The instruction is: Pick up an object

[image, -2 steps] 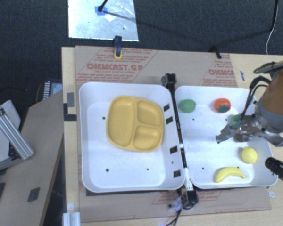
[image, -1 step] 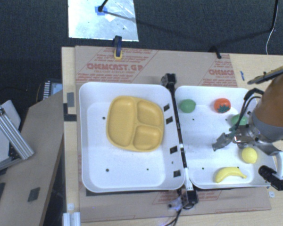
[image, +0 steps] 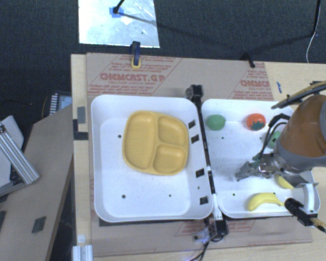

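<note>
In the right bin (image: 228,145) lie a green round fruit (image: 215,122) at the back left, a red tomato-like fruit (image: 255,122) at the back, and a yellow banana (image: 263,201) near the front edge. A second yellow piece (image: 284,182) peeks out just under the wrist. My gripper (image: 244,172) hangs low over the bin's middle, pointing left, above and left of the banana. A green object (image: 272,139) is partly hidden behind the arm.
The left bin (image: 108,194) holds a yellow divided plate (image: 155,142). A black divider (image: 202,151) with clips runs between the bins. My grey and orange arm (image: 309,135) covers the right bin's right side.
</note>
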Robot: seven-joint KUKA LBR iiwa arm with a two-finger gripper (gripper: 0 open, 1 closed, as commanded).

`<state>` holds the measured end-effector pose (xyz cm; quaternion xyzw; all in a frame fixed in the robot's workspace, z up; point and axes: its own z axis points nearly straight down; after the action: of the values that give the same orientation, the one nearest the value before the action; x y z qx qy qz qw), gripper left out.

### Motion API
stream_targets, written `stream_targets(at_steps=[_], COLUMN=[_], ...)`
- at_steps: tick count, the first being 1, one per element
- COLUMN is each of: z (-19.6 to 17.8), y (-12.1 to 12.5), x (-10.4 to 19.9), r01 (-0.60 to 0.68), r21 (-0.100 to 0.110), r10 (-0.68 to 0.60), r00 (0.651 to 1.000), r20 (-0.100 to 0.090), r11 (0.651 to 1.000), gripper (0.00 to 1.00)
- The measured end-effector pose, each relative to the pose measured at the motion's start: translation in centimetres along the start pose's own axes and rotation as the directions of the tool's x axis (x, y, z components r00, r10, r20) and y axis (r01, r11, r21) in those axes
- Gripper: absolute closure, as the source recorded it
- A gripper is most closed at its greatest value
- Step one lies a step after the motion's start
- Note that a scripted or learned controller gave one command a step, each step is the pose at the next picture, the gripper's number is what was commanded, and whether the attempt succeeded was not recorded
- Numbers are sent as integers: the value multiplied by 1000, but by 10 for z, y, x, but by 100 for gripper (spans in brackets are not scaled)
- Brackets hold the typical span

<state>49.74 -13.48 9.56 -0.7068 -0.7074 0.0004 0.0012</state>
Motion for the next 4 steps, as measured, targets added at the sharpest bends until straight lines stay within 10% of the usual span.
stream_targets(at_steps=[1, 2, 4], z=[12, 1, -114], y=[1, 1, 8], x=[0, 0, 8], r01=[-1, -1, 4], r21=[-2, -4, -10], r10=[1, 1, -4], r00=[1000, 1000, 1000], r20=[0, 1, 3], r11=[1000, 1000, 1000], gripper=[0, 100, 100])
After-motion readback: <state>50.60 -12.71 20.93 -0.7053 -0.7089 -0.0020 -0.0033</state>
